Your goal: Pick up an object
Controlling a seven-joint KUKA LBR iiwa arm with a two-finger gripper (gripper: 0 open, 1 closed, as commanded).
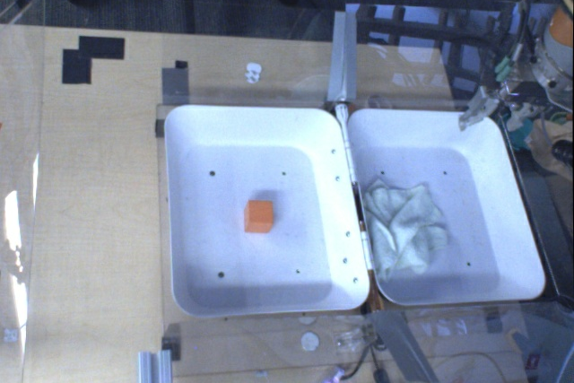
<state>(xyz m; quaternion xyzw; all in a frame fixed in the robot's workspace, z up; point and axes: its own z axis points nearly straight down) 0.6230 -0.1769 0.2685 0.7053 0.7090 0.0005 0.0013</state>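
Crumpled white cloth fills right bin centre, orange cube sits mid left bin, pincer parked at 2 o'clock above the right bin corner, grip state unreadable, holding nothing visible; approach step pending, next descend onto a target.

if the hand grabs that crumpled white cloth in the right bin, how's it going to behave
The crumpled white cloth is probably floppy: it lies in soft folds, so it should sag and trail from any pinch. It looks light for its bulk. Loose folds may slip out, so a grip on one edge could lift only part of it off the right white bin.
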